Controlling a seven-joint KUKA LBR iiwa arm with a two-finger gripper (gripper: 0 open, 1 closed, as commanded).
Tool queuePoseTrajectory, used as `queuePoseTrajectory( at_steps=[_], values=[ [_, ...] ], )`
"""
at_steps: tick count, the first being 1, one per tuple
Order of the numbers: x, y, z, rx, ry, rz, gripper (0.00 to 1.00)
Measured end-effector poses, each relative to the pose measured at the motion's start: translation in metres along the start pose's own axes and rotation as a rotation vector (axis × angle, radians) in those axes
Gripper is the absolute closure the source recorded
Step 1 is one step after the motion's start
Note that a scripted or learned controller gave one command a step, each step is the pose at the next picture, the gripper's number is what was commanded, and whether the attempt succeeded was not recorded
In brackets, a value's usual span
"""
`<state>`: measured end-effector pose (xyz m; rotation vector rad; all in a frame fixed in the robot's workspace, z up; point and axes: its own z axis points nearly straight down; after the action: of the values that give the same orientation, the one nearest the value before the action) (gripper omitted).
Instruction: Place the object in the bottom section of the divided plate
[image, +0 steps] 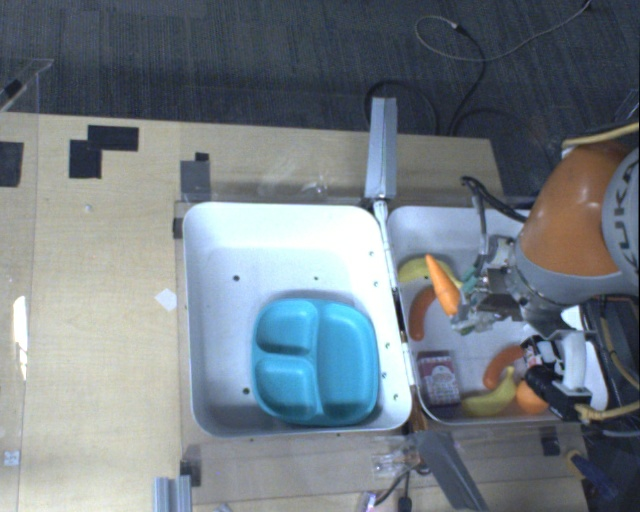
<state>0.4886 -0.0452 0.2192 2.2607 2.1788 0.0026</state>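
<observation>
Fingers (462, 303) pinched on the lower end of an orange carrot (443, 283), lifted above the right bin (436, 225). Below and around: a yellow banana-like piece (414, 268), a reddish sausage (420, 313), a small dark box (438, 378), another banana (490, 399). In the left bin (220, 250), a blue divided plate (317, 361), well apart from the carrot, on the wooden tabletop (90, 330)

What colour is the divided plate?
Light blue; the plate shows best in the camera view, in the left bin.
</observation>
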Motion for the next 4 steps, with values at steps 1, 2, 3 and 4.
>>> queuePoseTrajectory(
  at_steps=[1,2,3,4],
  values=[
    [0.052,0.054,-0.023,0.002,-0.001,0.270,1.00],
    [0.088,0.159,0.033,0.001,-0.001,0.121,1.00],
    [0.159,0.139,0.019,0.001,0.000,-0.087,1.00],
    [0.230,0.103,0.050,0.003,0.000,0.251,1.00]
  ],
)
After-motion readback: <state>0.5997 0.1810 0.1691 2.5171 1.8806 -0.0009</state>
